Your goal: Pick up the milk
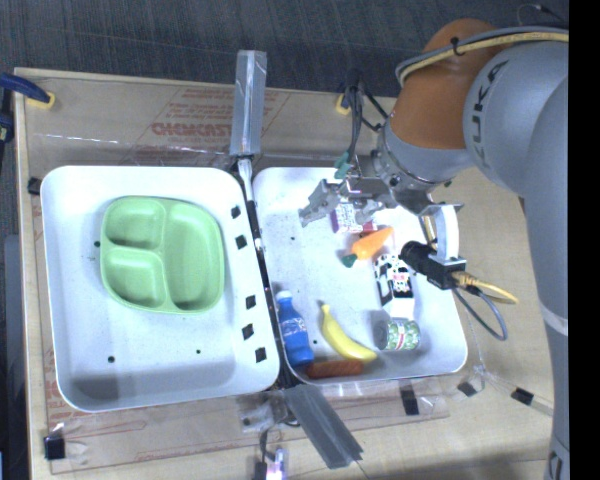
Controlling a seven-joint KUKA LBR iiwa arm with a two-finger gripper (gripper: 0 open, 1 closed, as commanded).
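Note:
The milk [393, 277] is a small white carton with black cow patches. It lies in the right bin [290, 218], near its right wall, between an orange carrot [371, 243] above and a green can [401, 334] below. My gripper [338, 204] hangs over the back of the right bin, up and to the left of the milk and apart from it. A small white and purple item [342, 216] sits right under the gripper.
A blue bottle [294, 329], a yellow banana [342, 338] and a brown sausage [333, 368] lie along the right bin's front. The left bin [70, 358] holds a green divided plate [164, 254]. A black cable end [432, 264] hangs by the milk.

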